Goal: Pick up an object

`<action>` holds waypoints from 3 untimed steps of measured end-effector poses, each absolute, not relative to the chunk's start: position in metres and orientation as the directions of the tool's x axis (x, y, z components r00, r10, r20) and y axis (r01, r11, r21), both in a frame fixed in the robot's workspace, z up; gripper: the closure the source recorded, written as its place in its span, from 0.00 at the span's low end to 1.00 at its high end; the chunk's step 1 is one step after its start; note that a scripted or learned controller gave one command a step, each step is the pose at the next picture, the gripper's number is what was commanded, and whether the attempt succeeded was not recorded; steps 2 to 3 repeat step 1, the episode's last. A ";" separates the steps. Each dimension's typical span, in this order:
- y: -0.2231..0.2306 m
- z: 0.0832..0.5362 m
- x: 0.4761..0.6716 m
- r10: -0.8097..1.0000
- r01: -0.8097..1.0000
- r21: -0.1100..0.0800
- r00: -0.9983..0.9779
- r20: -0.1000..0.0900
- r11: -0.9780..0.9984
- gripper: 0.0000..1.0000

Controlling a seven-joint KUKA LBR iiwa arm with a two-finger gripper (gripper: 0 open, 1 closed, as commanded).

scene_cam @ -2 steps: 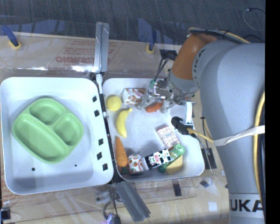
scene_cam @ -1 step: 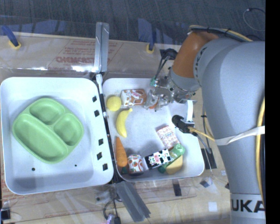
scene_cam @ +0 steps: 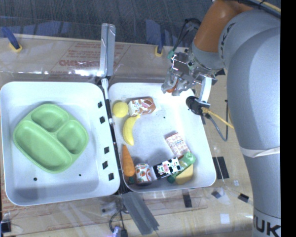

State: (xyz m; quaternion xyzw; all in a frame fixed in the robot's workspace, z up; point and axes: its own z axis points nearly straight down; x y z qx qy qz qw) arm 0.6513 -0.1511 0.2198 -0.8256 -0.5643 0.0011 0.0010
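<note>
Camera view: gripper [scene_cam: 173,87] above right bin [scene_cam: 207,152] rim.

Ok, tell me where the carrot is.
In the camera view, the carrot lies in the right bin by its left wall, below the banana.

Left bin [scene_cam: 10,132]: divided plate [scene_cam: 50,137]. Right bin [scene_cam: 200,147]: banana [scene_cam: 129,130] at left, cartons along lower edge; gripper [scene_cam: 175,85] over upper right.

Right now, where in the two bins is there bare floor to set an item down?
Left bin: bare floor in front of and around the green divided plate. Right bin: a bare patch in the middle, between the banana, the carton and the packet. Its near edge is crowded, from carrot to green bottle.
</note>
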 end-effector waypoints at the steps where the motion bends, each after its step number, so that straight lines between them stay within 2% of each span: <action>1: -0.149 0.229 0.652 0.935 0.935 -0.007 0.355 -0.002 -0.355 1.00; 3: -0.149 0.229 0.652 0.935 0.935 -0.007 0.355 -0.002 -0.355 1.00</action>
